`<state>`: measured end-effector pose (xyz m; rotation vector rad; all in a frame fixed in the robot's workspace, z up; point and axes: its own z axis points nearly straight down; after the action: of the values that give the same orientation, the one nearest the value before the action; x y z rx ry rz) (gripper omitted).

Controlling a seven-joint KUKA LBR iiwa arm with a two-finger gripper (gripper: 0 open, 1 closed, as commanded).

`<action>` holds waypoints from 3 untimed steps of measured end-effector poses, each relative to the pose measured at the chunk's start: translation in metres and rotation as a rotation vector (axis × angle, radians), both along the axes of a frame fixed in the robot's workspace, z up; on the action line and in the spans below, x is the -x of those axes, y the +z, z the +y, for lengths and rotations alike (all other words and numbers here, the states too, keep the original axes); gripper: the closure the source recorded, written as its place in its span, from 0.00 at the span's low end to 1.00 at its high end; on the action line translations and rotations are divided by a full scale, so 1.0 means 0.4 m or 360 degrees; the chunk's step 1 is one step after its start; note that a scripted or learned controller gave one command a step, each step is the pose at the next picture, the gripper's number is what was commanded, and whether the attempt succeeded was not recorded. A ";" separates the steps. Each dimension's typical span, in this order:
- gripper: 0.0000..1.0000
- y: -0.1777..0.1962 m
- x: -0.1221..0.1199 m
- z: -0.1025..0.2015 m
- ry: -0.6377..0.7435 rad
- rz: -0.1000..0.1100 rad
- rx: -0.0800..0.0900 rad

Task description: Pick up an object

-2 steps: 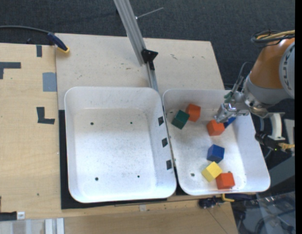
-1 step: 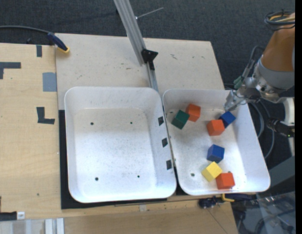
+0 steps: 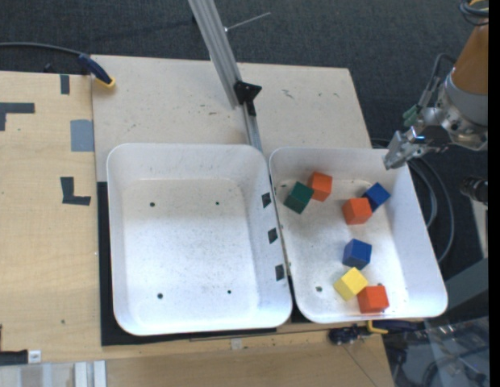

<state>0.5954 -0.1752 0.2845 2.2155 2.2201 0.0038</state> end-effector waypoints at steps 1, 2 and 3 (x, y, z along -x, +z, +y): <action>1.00 -0.033 0.020 0.110 0.0003 0.0011 -0.0004; 1.00 -0.081 0.015 0.243 0.0006 0.0012 -0.0004; 1.00 -0.121 0.028 0.367 0.0006 0.0013 -0.0005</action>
<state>0.5843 -0.0285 0.2362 2.2172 2.2299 -0.0022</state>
